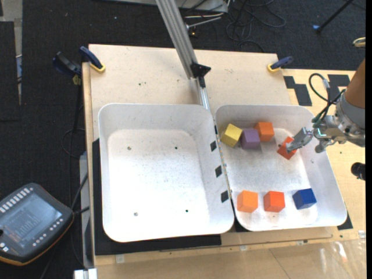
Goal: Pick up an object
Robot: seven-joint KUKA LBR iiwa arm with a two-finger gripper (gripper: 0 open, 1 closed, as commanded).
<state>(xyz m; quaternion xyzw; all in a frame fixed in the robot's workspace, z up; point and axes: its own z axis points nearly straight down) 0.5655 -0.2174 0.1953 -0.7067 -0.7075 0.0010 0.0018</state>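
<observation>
The right bin (325, 173) holds several cubes. A yellow cube (231, 135), a purple cube (250, 138) and an orange cube (265, 131) sit together at its back. A red cube (285, 150) lies to their right. Along the front stand an orange cube (247, 201), a red-orange cube (274, 201) and a blue cube (304, 198). My gripper (311, 142) hangs over the bin's right side, open. Its left finger (300, 139) reaches down to the red cube's upper right edge. The cube is beside that fingertip, not between the fingers.
The left bin (110, 156) adjoins the right one at a shared wall. A slanted metal pole (177, 28) comes down to the bench behind the bins. A teach pendant (29, 222) lies at the lower left. Clamps (93, 60) grip the board's back corners.
</observation>
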